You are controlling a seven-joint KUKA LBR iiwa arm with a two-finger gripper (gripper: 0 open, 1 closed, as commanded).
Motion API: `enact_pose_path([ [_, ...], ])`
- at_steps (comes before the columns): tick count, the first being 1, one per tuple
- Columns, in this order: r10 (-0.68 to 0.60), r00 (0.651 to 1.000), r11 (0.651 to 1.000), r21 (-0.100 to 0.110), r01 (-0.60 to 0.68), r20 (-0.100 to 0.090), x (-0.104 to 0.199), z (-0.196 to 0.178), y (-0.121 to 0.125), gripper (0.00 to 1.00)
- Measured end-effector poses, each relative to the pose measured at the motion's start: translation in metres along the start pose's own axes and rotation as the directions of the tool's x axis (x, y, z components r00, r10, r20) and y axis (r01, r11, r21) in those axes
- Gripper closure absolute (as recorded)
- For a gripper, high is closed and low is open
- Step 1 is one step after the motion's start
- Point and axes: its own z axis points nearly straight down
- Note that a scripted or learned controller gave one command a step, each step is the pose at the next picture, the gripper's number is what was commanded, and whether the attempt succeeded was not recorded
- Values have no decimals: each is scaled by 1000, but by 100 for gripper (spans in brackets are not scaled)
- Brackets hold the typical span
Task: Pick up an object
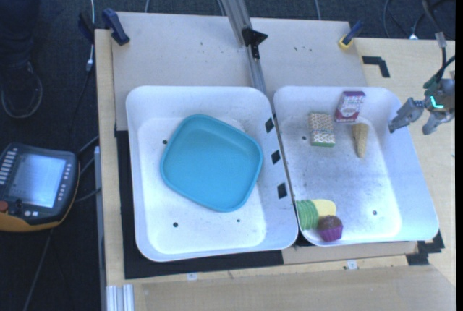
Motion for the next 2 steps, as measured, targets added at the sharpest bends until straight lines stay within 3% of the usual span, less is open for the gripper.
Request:
enact_pose_path([
  [1, 0, 1000, 1000, 0, 0, 0, 0, 0, 0, 0],
  [2, 0, 1000, 1000, 5, 0, -1, 0, 62, -3, 0],
])
